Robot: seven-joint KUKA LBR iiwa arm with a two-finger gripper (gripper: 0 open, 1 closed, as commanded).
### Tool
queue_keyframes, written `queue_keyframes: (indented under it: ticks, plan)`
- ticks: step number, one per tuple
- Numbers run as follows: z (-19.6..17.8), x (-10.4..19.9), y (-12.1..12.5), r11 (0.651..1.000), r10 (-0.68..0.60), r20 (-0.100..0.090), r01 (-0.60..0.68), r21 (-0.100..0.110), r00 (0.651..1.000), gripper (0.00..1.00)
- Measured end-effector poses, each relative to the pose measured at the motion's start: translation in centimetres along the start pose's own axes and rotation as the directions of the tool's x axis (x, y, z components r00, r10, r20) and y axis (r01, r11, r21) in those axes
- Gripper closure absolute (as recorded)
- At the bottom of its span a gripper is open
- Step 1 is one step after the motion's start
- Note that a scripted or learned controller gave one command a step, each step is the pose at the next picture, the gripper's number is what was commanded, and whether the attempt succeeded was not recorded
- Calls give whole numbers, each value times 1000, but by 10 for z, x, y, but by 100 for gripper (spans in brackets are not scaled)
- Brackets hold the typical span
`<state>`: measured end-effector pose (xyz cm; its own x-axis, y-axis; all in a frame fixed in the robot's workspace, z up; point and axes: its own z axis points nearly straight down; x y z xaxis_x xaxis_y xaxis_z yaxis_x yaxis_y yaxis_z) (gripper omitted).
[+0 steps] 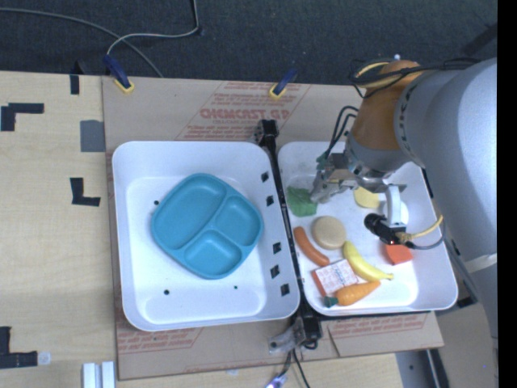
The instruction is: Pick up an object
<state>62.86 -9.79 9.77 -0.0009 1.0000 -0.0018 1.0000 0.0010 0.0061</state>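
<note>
The right bin point(436, 297) holds several toy foods. A green piece point(303, 203) lies by its left wall. Below it are an orange sausage point(311, 246), a round tan bun point(329, 232), a yellow banana point(365, 263), a red-and-white packet point(334, 278) and a carrot point(355, 293). A red-orange block point(399, 254) and a pale yellow piece point(367, 196) lie further right. My gripper point(323, 186) hangs low in the upper left of this bin, just right of and above the green piece. Nothing is visibly held.
The left bin point(129, 217) holds a blue divided plate point(208, 225). A black divider with clips point(276, 217) runs between the bins. The grey arm point(460, 136) covers the right bin's upper right part. Cables point(424, 231) trail near the block.
</note>
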Motion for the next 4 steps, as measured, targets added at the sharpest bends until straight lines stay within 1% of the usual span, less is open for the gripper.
queue_keyframes:
  ticks: [1, 2, 3, 4]
  plan:
    - [0, 0, 0, 1000, 0, 0, 0, 0, 1000, 0]
    - [12, 2, 14, 1000, 0, -2, 0, 5, 1000, 0]
    - [12, 1, 30, 1000, -1, -2, 1, 4, 1000, 0]
    - [13, 2, 40, 1000, -1, -2, 1, 5, 1000, 0]
